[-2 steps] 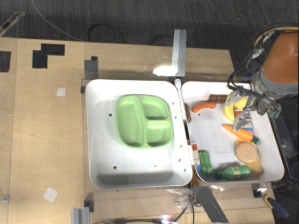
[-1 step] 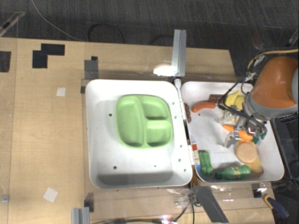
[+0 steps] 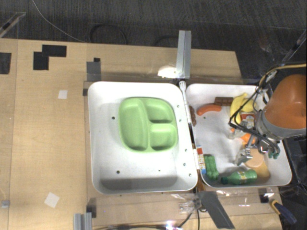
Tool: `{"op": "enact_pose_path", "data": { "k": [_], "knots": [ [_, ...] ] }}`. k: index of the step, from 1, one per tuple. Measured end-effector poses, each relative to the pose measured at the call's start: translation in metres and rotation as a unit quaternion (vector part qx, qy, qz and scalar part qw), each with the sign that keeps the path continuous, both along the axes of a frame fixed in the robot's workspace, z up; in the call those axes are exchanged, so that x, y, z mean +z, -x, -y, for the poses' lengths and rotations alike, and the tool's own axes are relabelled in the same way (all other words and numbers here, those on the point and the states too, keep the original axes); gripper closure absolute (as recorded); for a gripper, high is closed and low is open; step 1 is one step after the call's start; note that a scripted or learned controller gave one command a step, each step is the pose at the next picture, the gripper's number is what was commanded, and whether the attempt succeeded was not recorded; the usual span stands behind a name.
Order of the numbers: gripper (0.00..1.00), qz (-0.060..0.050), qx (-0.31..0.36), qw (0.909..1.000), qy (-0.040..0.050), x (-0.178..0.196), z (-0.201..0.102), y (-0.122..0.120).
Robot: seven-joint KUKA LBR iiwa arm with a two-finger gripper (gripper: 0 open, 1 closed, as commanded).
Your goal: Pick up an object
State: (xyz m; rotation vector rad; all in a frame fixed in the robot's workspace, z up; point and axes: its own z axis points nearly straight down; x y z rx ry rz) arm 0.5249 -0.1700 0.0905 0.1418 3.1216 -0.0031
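Where the right bin (image 3: 211, 128) nears its front wall: a green bottle (image 3: 239, 177) lying flat, a tan block (image 3: 259, 166) just behind. Directly above that block, touching or not unclear, the gripper (image 3: 248, 153); pincer state impossible to tell. Farther back, a yellow banana (image 3: 238, 105) and an orange sausage (image 3: 209, 109).

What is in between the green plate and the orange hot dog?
Between the green plate and the orange hot dog, the camera view shows bare white bin floor and the two bins' side-by-side walls, plus a small brown piece by the divider.
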Motion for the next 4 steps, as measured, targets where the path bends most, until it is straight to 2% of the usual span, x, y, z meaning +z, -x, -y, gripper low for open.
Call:
{"op": "enact_pose_path", "data": {
  "k": [1,2,3,4],
  "knots": [
    [0.0,0.001,-0.014,0.9999,0.0005,0.0,-0.025,-0.009],
    [0.0,-0.002,0.108,0.9942,0.0011,-0.001,-0.023,-0.058],
    [0.0,0.0,0.075,0.9972,0.0008,0.0,-0.012,-0.016],
    [1.0,0.009,0.076,0.997,0.0031,0.015,-0.013,-0.022]
  ]
}}
